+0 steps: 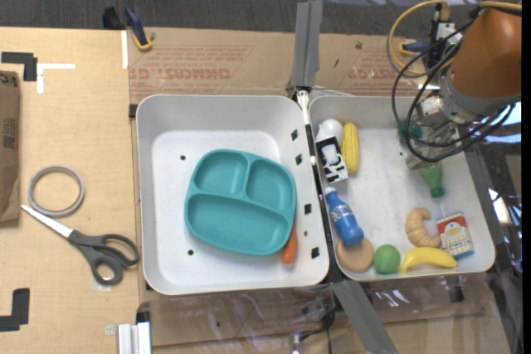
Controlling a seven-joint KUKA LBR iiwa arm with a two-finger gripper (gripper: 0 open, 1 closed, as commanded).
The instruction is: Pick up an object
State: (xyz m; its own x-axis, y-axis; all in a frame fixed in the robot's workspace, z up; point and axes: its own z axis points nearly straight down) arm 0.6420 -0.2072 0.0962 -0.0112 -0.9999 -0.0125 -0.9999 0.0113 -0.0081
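The green bottle [432,178] is seen tilted in the upper right of the right bin [390,203], just under the arm [485,54] and its cables. The claw's state cannot be told, since the wrist hides it. A failed grasp is judged likely should the bottle slip or roll, or should the croissant [421,226] nearby be nudged.

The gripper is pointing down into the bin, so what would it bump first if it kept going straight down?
Probably the small green bottle, which lies right under the gripper in the right bin. Depth is hard to judge from this slanted view, so it might meet the bin floor beside it.
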